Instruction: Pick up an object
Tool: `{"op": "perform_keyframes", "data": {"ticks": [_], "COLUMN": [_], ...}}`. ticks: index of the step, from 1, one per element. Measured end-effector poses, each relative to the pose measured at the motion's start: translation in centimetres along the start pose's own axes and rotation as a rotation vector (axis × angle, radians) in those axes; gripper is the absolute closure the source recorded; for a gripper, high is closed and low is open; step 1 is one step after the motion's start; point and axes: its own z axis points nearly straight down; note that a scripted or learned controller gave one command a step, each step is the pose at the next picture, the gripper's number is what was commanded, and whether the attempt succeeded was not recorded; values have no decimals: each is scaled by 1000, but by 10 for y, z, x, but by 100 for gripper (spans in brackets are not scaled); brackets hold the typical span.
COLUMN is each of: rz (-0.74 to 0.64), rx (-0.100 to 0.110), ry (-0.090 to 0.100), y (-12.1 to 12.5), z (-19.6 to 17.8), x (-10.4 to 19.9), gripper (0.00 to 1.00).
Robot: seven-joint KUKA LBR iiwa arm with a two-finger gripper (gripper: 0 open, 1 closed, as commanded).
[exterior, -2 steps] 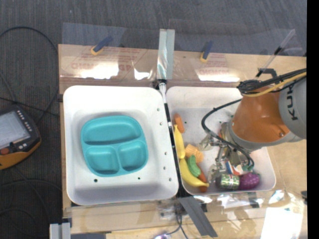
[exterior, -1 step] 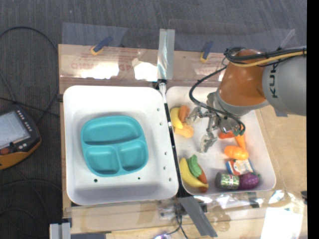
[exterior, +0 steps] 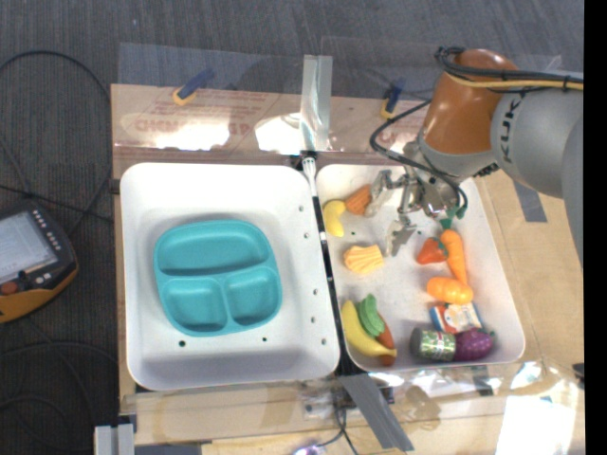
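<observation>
Gripper [exterior: 406, 218] hangs in the right bin [exterior: 503, 282], jaws spread, grasping nothing. Risk: crowded carrot [exterior: 455, 254] and tomato [exterior: 432, 250] deflecting closure.

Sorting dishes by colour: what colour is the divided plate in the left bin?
Teal, plain; the camera view shows the three-compartment plastic plate clearly.

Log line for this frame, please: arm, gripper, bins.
arm: over right bin | gripper: open, holding nothing, above toy food near carrot | left bin: teal divided tray | pick: not yet done
</observation>
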Motion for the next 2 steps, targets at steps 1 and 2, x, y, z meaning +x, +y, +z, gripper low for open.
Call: {"op": "perform_keyframes", "data": {"ticks": [1, 2], "rz": [4, 120], "rx": [6, -2], "ry": [-25, -12], "y": [35, 0], "z": [4, 3], "x": [87, 19], "gripper": [0, 0]}}
